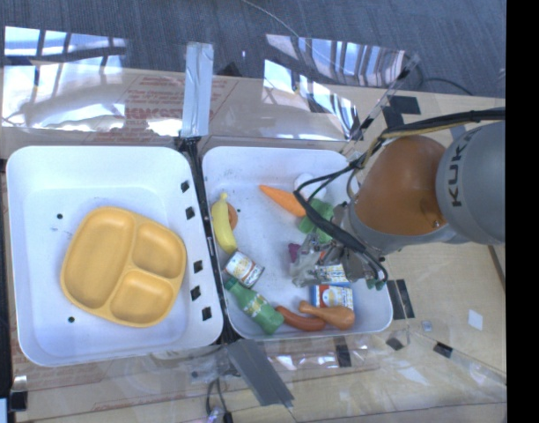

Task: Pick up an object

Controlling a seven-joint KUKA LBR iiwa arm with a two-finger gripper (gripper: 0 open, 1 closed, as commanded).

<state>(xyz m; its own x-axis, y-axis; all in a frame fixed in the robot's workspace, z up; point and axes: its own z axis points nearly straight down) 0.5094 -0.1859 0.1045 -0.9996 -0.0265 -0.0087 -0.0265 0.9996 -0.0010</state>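
Where the arm (pixel 410 192) enters from the right of the camera view: grey housing, orange band above the wrist, black letters "KU" legible on the grey shell, remainder of the word cut off at the frame edge. Wrist positioned over the right bin (pixel 278 161), black cables looped around it.

Gripper (pixel 306 263): lowered into the right bin, metallic, directed at the bin floor among the items. Degree of opening: cannot tell, mechanism cluttered and partly masked by cables. Nothing confirmed as held.

Contents of right bin, candidate items for pickup:
- Carrot (pixel 284 200), orange, upper centre, lying at a slant.
- Banana (pixel 222 223), yellow, near the left wall.
- Small can (pixel 242 269), label printed but unreadable, below the banana.
- Green bottle (pixel 256 307), lying on its side at the lower left.
- Orange-red elongated item (pixel 298 318), along the lower wall, touching the bottle's end.
- Blue and white carton (pixel 331 291), just beside the gripper on its lower right; print too small to read.
- Orange item (pixel 329 316), in front of the carton.
- Green item (pixel 320 211), partly under the wrist.

Left bin (pixel 40 174): yellow divided tray (pixel 121 265), three compartments, lying flat.

Behind the bins: cardboard (pixel 155 100) with faint red print, not legible, under glossy plastic sheeting.
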